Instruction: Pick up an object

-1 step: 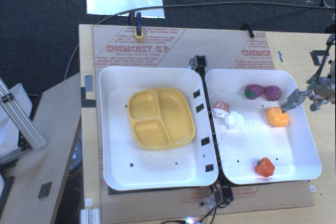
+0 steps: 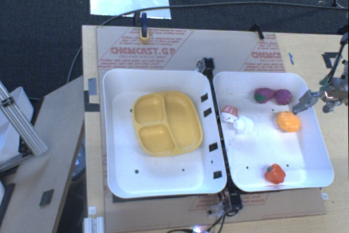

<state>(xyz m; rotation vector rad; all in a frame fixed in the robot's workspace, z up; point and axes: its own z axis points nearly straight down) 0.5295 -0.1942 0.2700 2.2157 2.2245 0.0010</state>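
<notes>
Two shallow white bins are seen from above, side by side on a wooden table. The right bin is taken as the landmark.

Much of the arm is cut off at the right edge of the view. The gripper is seen only as a small grey tip over the right bin's right rim, and it cannot be told whether it is apart or together. Nothing can be made out between its tips.

Inside the right bin, an orange toy fruit lies near the right wall, just below and to the left of the gripper. It looks close to the gripper tip, but contact cannot be confirmed. A purple toy, shaped like two joined lumps, lies near the bin's top wall, to the left of the gripper. A small white and pink toy lies by the bin's left wall; its shape is hard to make out. A red toy pepper lies near the bin's bottom wall.

To the left of the right bin, the left bin holds a yellow divided plate with three compartments.
</notes>
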